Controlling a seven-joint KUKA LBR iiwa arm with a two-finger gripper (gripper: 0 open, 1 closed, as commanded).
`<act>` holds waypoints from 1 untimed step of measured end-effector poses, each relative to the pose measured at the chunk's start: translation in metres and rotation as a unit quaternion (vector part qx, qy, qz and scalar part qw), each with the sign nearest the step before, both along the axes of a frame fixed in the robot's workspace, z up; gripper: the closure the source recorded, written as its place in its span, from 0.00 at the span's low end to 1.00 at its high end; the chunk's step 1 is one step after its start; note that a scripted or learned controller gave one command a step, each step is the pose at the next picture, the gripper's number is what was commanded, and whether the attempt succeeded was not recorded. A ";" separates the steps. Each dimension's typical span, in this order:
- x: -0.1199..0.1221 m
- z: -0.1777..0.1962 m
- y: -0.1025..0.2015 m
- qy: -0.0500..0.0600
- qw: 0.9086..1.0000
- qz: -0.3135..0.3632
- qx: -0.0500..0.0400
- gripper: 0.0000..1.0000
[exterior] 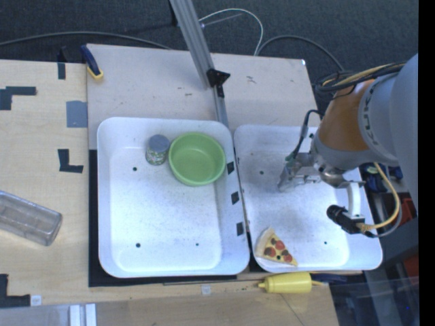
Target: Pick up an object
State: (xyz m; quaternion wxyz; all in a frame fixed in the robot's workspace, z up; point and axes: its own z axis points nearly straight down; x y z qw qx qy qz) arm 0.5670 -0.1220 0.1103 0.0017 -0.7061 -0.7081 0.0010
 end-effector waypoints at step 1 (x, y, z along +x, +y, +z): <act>0.006 0.057 -0.008 -0.004 1.000 -0.001 -0.001 1.00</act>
